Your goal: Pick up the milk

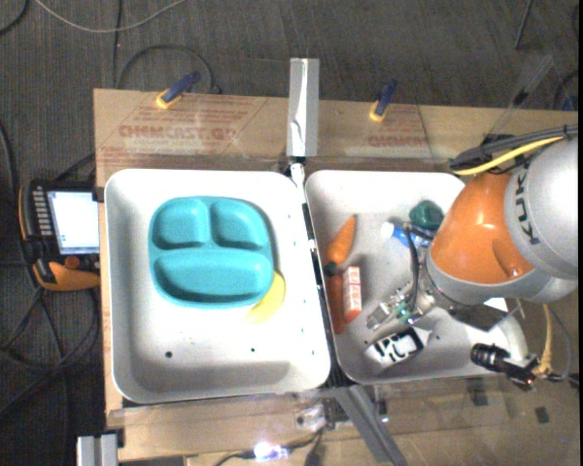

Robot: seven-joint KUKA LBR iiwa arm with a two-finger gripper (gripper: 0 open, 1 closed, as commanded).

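**Arm low over right bin, milk not clearly picked out**

So, two shallow white plastic bins sit side by side on a brown cardboard-topped bench (204, 124). Faint red print shows on the cardboard behind the left bin, too washed out to read.

Left white bin (136, 357): holds a teal three-compartment plastic tray (212, 250), w/ a yellow banana-shaped piece (270, 299) poking out from under the tray's lower right corner.

Right white bin (369, 202): an orange carrot-shaped toy (343, 240) lies near the left wall, tilted. Just below it, a small red-and-white packet (350, 294) w/ print too small to read. Near the back, a small white-and-blue bottle-like item (400, 233), partly under the arm; could be the milk, can't tell for sure. Beside it, a dark green rounded item (427, 214).

The grey arm w/ orange band (481, 241) comes in from the right; black letters "KU" show on its grey shell. The two-finger gripper (396, 326) is down near the bin's front, over a black-and-white object (400, 346). Fingers: can't tell if apart or together.
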